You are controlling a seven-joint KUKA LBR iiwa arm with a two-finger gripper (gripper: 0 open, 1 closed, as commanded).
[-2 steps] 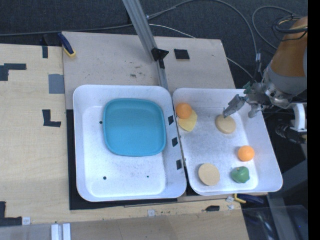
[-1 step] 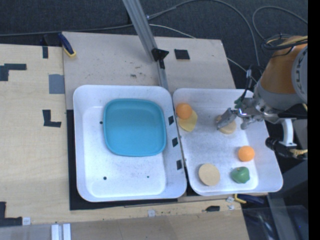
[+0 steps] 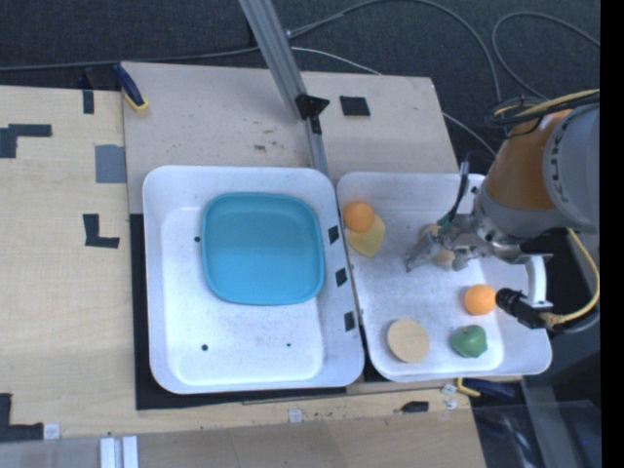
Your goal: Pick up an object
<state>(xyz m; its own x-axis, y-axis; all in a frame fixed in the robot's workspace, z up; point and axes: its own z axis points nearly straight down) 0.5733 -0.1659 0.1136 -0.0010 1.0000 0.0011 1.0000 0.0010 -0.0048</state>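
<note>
My gripper [image 3: 425,250] hangs low over the middle of the right bin [image 3: 409,195], reaching in from the right. Its fingers are spread apart, pointing left and down, with nothing between them. An orange ball on a yellow piece [image 3: 362,224] lies to the gripper's left, near the bin's left wall. A second orange ball [image 3: 479,299] sits to the lower right of the gripper. A tan round disc [image 3: 408,340] and a green object [image 3: 469,340] rest along the bin's front edge.
The left bin [image 3: 175,349] holds a blue square plate [image 3: 261,248]. A metal pole [image 3: 283,57] slants from the top down to the gap between the bins. Cables [image 3: 526,42] lie at the upper right, beyond the bench.
</note>
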